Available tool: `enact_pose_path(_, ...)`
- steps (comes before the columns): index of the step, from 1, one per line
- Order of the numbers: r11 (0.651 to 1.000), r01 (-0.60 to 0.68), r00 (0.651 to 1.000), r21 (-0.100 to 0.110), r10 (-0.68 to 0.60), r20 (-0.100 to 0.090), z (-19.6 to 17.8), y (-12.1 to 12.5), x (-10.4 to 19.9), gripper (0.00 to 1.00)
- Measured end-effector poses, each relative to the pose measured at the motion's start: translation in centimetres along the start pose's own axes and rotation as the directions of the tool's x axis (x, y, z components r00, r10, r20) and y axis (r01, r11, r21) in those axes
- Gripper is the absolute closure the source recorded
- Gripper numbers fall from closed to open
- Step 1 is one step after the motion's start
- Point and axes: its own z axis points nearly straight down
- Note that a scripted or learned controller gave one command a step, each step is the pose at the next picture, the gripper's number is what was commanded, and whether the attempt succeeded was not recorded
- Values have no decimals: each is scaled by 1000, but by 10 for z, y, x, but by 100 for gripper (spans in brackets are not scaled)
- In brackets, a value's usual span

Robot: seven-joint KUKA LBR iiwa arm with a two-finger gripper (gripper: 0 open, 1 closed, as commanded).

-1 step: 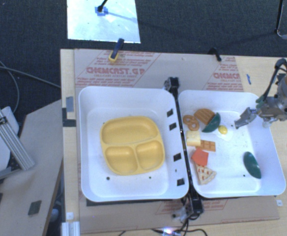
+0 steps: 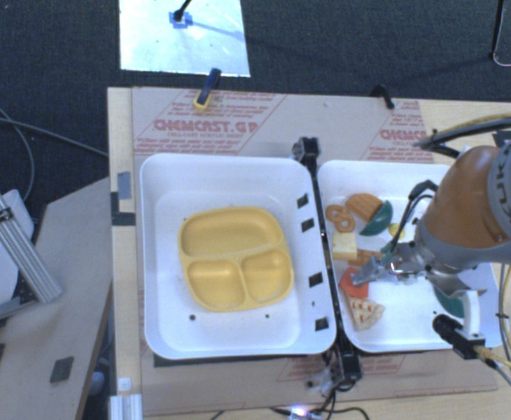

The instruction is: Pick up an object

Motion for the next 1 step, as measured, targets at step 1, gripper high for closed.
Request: enact_pose_path(1,1000,-4,1000,-22,4,9,-136,-16,-17,0)
